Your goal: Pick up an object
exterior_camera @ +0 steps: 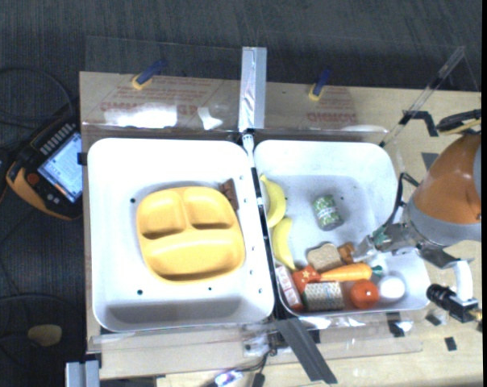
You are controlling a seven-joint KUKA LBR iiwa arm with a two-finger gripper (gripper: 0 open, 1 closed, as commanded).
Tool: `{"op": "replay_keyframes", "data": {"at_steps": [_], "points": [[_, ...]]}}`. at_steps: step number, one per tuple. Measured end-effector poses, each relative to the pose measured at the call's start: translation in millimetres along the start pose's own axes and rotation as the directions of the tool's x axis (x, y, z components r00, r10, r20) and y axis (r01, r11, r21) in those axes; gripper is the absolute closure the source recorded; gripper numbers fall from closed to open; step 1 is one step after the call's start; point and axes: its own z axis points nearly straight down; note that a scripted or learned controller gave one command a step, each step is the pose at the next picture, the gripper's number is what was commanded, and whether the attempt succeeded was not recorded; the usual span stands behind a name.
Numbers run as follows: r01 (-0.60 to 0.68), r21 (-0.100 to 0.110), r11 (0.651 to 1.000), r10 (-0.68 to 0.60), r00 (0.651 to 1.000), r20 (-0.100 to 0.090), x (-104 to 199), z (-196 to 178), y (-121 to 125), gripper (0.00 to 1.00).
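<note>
- Camera view: arm [451, 192] at right bin's [364, 156] right edge; gripper [380, 239] low near the bin's lower right part, can't tell its state.
- Right bin: two bananas [276, 216] along left wall, green can [327, 211] mid, bread [324, 256], carrot [345, 273], tomato [363, 294], white egg [392, 288] by front edge.
- Left bin [114, 168]: yellow tray [190, 232] at centre.
</note>
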Motion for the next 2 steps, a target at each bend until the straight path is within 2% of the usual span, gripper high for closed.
{"op": "replay_keyframes", "data": {"at_steps": [1, 2], "points": [[0.0, 0.0, 1.0, 0.0, 1.0, 0.0, 0, 0, 0, 0.0], [0.002, -0.002, 1.0, -0.002, 1.0, 0.0, 39, 16, 71, 0.0]]}}
